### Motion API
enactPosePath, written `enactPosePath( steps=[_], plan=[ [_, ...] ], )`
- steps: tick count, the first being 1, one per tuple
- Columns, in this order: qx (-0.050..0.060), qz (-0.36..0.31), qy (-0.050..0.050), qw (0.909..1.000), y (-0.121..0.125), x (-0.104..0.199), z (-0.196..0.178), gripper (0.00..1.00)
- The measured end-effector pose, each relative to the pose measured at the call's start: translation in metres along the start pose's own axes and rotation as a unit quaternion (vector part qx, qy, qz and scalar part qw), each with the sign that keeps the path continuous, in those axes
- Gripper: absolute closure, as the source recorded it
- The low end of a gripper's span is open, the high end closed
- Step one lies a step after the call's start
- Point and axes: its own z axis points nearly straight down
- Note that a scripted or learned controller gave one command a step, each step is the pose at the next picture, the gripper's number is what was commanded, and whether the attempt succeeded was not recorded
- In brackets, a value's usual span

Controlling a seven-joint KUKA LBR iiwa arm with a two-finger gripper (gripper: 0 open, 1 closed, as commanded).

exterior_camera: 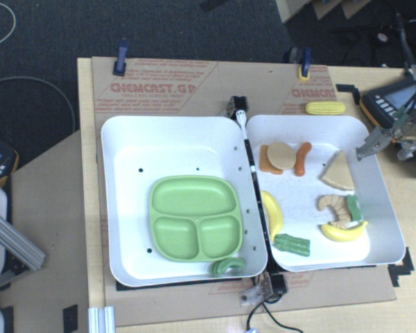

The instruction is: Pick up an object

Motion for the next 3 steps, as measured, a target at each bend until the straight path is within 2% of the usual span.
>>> enactPosePath(
  steps=[1,2,3],
  plan=[
    [0.004,0.001,0.002,1.0000,-0.042,0.019,0.191,0.00],
    [0.003,0.001,0.002,1.0000,-0.063,0.034,0.201,0.00],
    [-0.001,0.001,-0.001,1.0000,-0.061,-0.031,0.164,0.00]
  ],
)
